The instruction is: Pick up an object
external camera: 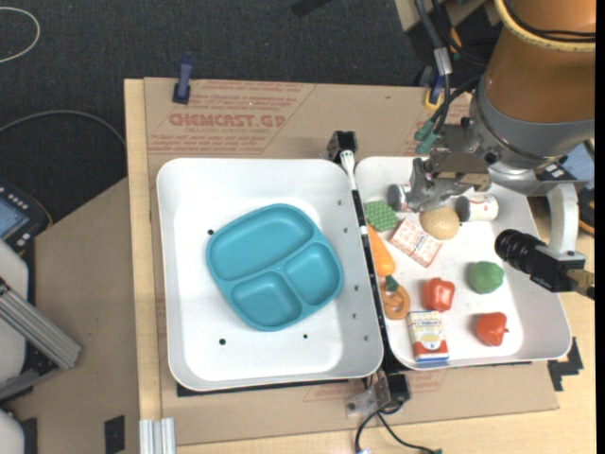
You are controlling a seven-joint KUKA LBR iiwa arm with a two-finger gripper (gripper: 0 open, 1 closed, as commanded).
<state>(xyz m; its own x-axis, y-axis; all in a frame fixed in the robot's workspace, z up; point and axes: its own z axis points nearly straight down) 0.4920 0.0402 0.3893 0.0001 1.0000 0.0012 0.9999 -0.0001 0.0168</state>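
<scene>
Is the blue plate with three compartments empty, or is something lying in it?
Empty. All three compartments of the blue plate show only bare blue surface; it lies alone in the left bin.

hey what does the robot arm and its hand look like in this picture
The arm is thick and rounded, with a broad orange band above a grey wrist section. Black cables run along it near the top. The hand is a small grey-and-black metal assembly, with a green connector beside its mount.
</scene>
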